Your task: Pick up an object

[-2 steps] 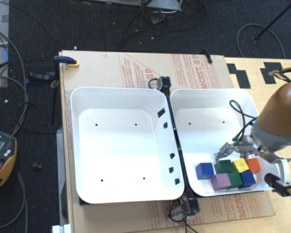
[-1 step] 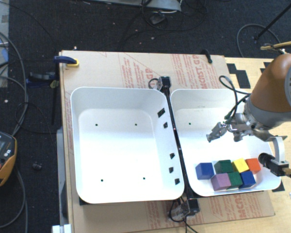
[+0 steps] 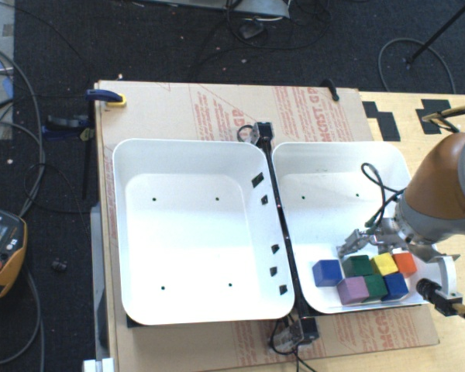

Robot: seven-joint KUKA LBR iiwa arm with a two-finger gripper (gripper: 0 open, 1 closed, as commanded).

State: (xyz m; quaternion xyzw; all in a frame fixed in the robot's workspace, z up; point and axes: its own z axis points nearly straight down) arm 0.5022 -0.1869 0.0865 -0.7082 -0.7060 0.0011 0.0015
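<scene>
The pincer (image 3: 355, 244) hangs low over the right bin (image 3: 325, 165), reaching in from the right at the end of the grey arm (image 3: 442, 200) with its orange band. Its metal fingers point left and downward toward the bin floor, just above and left of the cluster of blocks. Nothing can be seen between the fingers, but they are small and blurred, so I cannot tell whether they are spread or closed.

Six or seven small blocks huddle in the near right corner of that bin, touching one another. A blue block (image 3: 326, 273) lies farthest left, just below the pincer. Beside it to the right is a dark green block (image 3: 360, 266), then a yellow block (image 3: 384, 263) and an orange block (image 3: 404, 263), the last two tucked partly under the wrist. In the nearer row sit a purple block (image 3: 353, 289), a second green block (image 3: 374, 286) and a second blue block (image 3: 395, 285). The exact count is hard to fix, since the blocks crowd each other and the arm covers part of the far row.

Two white bins stand side by side on the bench (image 3: 217, 107). The left bin (image 3: 139, 161) shows only small dark dots on its floor. A black cable (image 3: 374, 178) loops from the wrist over the right bin. The arm is cut off at the right edge.
</scene>
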